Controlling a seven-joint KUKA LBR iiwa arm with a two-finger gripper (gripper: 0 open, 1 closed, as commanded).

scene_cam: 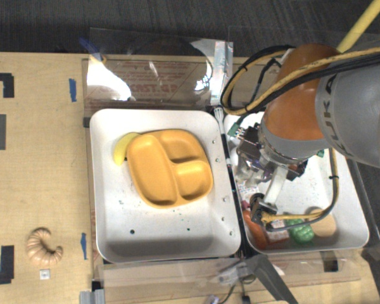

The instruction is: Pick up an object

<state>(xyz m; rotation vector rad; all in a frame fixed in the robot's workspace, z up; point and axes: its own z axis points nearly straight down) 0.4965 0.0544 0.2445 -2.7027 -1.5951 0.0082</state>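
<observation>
In the lower part of the right-hand bin (351, 201), toward the bottom right of the frame, lay the small cluster I took for my pick candidates. There was a green object (301, 233), rounded and glossy-looking, with a reddish object (256, 234) to its left in the bin's lower-left corner. A tan piece (327, 227) sat just beside the green one on its right. They were packed close together, some touching, and cables crossed over part of them, so I could not make out their full outlines.

The gripper (252, 163) hung above that bin's left side, higher in the frame than the cluster. From this angle I could not tell whether the pincer was released or clenched, and I saw nothing held in it. I judged this to be the approach step, with no grasp yet made. The next move would call for coming down over one item, and the green one looked best separated.

The arm (354, 113) filled the upper right. In the left bin (158, 233), mid-frame, an orange divided tray (168, 166) lay over a yellow thing (121, 147). A curled tan thing (44, 246) rested on the bench (38, 157) at lower left.
</observation>
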